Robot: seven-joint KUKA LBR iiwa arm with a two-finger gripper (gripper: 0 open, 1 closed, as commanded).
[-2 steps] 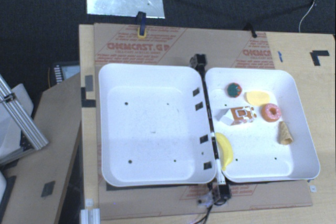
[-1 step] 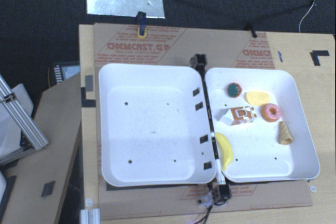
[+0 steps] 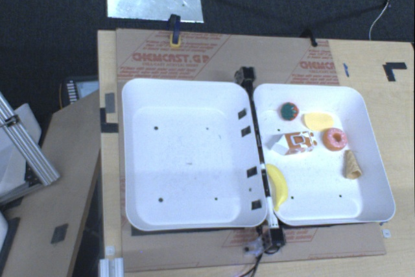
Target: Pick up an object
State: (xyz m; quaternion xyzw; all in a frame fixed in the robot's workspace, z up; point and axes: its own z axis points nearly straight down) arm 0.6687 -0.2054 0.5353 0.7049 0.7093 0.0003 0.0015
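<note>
In the right bin (image 3: 369, 159) the carton (image 3: 298, 142) and donut (image 3: 334, 139) nearly touch, so one may be pushed; the pincer's state I cannot tell.

The bench (image 3: 214, 52) bears 2 white bins, left (image 3: 188, 156) and right (image 3: 373, 165), side by side.

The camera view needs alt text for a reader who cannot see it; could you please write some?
Two shallow white bins sit side by side on a bench. The right bin holds a banana, doughnut, ice-cream cone, small carton and other toy foods.
</note>
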